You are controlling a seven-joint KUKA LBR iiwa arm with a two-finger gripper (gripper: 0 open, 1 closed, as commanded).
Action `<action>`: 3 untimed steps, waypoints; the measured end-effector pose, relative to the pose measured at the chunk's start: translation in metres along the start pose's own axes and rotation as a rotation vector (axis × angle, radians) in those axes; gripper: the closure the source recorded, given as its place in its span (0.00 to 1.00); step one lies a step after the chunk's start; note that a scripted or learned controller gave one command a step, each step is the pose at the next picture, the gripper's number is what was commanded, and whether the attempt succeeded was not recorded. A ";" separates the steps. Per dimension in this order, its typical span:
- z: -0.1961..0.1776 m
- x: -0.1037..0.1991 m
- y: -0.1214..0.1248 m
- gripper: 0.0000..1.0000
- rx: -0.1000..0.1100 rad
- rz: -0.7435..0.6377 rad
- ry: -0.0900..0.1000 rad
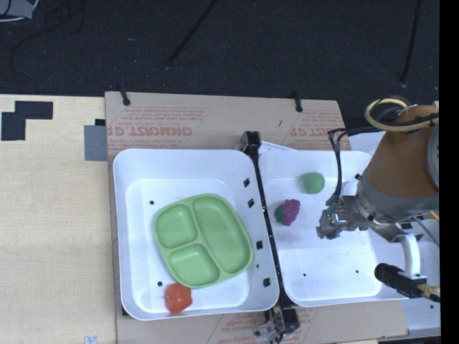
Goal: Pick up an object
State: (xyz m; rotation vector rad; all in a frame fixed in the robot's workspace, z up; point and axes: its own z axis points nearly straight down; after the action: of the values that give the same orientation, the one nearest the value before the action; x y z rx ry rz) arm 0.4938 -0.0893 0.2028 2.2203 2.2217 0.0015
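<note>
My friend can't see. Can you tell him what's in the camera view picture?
A robot gripper hangs over the right white bin, near a purple toy and a green ball. The left bin has a green divided plate and an orange-red toy.

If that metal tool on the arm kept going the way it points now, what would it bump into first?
The tool seems to point leftward over the right bin. Going straight on, it would probably meet the purple fruit-like object first, though depth is hard to judge from this slanted view.

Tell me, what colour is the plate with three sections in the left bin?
Light green. The divided plate shows clearly in the camera view.
</note>
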 end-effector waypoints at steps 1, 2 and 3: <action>-0.036 -0.001 0.001 1.00 0.000 0.001 0.000; -0.044 0.047 0.023 1.00 0.002 -0.004 0.002; -0.035 0.090 0.039 1.00 0.004 -0.003 0.001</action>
State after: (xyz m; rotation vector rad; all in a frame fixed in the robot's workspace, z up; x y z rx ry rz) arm 0.5323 0.0004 0.2381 2.2199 2.2274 -0.0019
